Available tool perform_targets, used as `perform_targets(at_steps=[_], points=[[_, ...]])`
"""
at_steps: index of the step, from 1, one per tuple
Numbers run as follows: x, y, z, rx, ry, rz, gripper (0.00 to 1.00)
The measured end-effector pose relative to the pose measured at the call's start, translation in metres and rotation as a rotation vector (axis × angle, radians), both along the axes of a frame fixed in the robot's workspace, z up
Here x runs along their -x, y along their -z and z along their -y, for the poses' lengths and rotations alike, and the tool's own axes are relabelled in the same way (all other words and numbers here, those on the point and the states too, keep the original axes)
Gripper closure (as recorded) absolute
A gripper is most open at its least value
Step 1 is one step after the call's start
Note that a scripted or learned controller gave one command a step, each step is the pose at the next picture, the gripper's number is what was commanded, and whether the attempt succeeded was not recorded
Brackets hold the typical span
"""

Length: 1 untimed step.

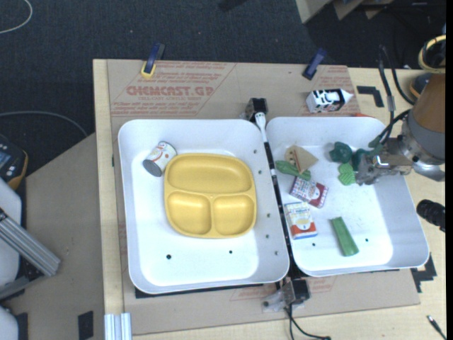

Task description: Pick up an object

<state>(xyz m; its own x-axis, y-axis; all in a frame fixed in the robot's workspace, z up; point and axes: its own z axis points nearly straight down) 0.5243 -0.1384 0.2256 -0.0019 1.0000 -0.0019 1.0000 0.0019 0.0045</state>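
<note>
I am seeing the hand reaching in from the right of the frame, sitting low over the right bin beside a green toy at its upper middle. I cannot tell how the hand is set. A green block is lying lower in that bin, with small packets and a card to its left. In the left bin, a yellow divided tray is resting beside a tipped cup.
</note>
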Motion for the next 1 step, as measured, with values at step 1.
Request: perform_targets(at_steps=[1], points=[[-0.0161, 0.0023, -0.062, -0.002, -0.005, -0.001, 1.0]])
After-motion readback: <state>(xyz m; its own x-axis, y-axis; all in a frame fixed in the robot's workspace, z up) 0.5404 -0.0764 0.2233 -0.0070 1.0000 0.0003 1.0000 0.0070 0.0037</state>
